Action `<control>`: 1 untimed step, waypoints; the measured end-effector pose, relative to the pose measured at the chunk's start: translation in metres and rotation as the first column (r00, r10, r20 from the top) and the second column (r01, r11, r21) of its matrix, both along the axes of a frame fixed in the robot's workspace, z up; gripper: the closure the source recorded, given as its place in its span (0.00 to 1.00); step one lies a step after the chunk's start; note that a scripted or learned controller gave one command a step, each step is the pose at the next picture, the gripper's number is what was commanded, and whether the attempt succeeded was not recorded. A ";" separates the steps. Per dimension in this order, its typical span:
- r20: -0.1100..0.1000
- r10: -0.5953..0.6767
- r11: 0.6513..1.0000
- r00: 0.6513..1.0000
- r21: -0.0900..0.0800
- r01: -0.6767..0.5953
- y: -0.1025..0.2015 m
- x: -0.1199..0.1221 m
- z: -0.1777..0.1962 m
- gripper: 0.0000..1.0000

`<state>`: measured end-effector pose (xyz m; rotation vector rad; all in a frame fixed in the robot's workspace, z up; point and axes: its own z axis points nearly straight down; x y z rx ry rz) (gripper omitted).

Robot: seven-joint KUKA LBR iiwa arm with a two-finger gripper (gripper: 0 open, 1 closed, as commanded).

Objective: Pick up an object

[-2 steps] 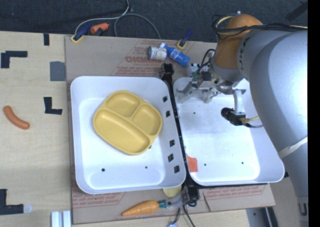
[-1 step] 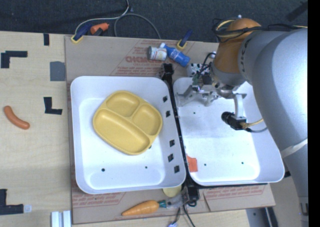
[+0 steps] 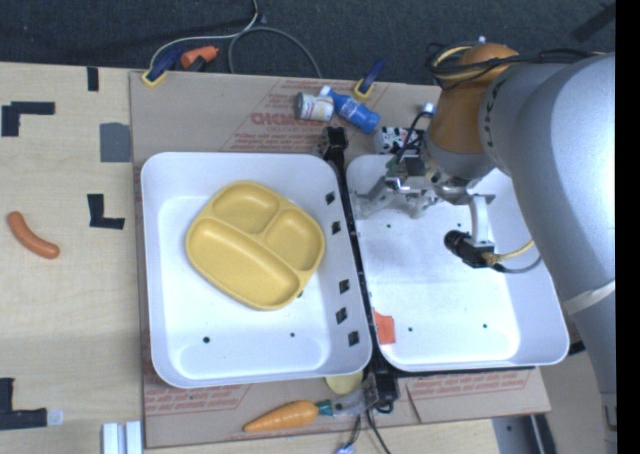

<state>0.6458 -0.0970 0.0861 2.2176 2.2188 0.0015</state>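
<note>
Currently | yellow divided plate (image 3: 256, 243) lying in left bin (image 3: 170, 342), claw's nine o'clock | likely light, rigid, slick; gripping raised rim advised | claw (image 3: 395, 192) hovering, grip state unreadable

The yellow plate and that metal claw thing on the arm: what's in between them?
In the camera view, between the yellow plate and the end effector lie bare white bin floor and the black-clipped divider where both bins meet.

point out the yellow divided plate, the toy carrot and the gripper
yellow divided plate (image 3: 256, 242): camera view, on the ridge between its compartments
toy carrot (image 3: 280, 417): camera view, middle of its orange body
gripper (image 3: 392, 194): camera view, between its fingertips
</note>
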 end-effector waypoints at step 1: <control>-0.003 0.001 1.000 1.000 0.002 -0.001 0.001 0.024 -0.001 0.00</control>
